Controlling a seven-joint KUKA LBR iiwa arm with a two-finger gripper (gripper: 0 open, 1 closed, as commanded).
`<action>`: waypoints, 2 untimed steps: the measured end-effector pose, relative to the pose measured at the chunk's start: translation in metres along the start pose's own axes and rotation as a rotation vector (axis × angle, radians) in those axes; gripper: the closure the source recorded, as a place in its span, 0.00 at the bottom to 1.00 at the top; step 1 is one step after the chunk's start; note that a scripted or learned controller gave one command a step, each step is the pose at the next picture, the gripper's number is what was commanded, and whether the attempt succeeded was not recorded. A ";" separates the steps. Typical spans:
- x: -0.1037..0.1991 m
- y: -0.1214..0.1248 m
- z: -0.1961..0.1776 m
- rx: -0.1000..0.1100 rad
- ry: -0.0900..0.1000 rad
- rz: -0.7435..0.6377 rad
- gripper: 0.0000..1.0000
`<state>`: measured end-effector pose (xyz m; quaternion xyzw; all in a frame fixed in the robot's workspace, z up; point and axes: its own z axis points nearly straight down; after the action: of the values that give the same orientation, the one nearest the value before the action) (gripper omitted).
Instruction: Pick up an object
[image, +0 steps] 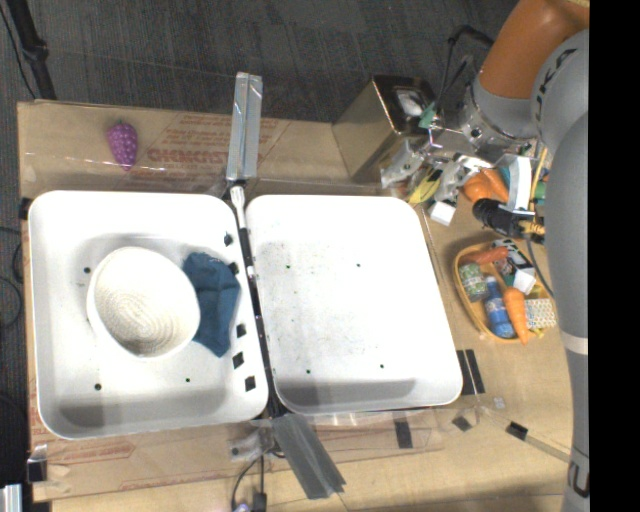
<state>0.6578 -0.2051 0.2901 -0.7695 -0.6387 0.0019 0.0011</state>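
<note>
Gripper (436, 142): at far right, outside both bins, above bench clutter. Too small and cluttered there to tell whether it is released or clenched; nothing can be seen held in it. Arm (545, 120) enters from the right.

Candidates: 2 objects, both in the left bin (60, 400).
1. Dome (143, 300): white, round, ribbed or woven surface, left of centre in the bin. It looks like a hat or bowl lying mouth down.
2. Cloth (213, 300): blue, crumpled, touching the dome's right edge and close to the bin's right wall.

Right bin (420, 300): no object to note.

Handling, judged:
- Cloth is probably light, soft and not fragile. It will fold and sag when lifted. A pinch from above on a raised crease near its middle should hold, while a pinch at a thin edge may slip out.
- Dome is probably light and fairly stiff, but wide and smooth-curved, so a 2-finger grip across the top would likely slide off. Only the rim offers a hold, and it lies flat on the bin floor.

Cloth is the better target. Risks: the nearby wall and the dome crowd the approach.
</note>
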 end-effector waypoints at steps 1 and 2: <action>-0.008 -0.062 -0.042 0.000 0.001 -0.134 0.00; -0.001 0.000 -0.063 0.000 0.000 0.146 0.00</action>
<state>0.6581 -0.2056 0.3530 -0.8140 -0.5808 0.0019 0.0009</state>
